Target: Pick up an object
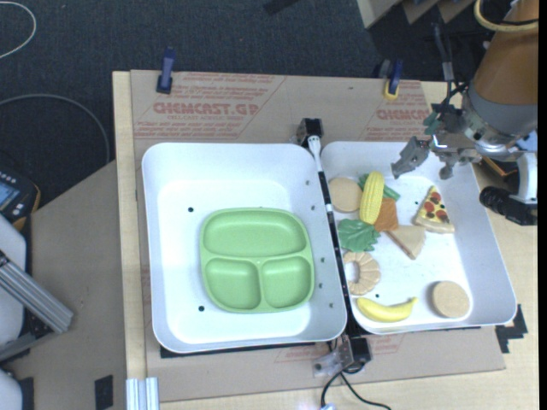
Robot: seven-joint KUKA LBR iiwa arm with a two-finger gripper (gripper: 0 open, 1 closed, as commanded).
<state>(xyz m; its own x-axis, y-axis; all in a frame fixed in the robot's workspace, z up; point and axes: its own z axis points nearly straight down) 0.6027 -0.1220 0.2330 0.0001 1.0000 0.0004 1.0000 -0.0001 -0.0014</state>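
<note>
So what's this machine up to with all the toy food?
A robot arm reaches in from the right, and its hand hangs open over the far end of the right bin with nothing between its fingers. Below it lie toy foods: a corn cob, a pizza slice, a banana, a round cookie and others. The left bin holds a green divided plate. Nothing has been picked up yet.
</note>
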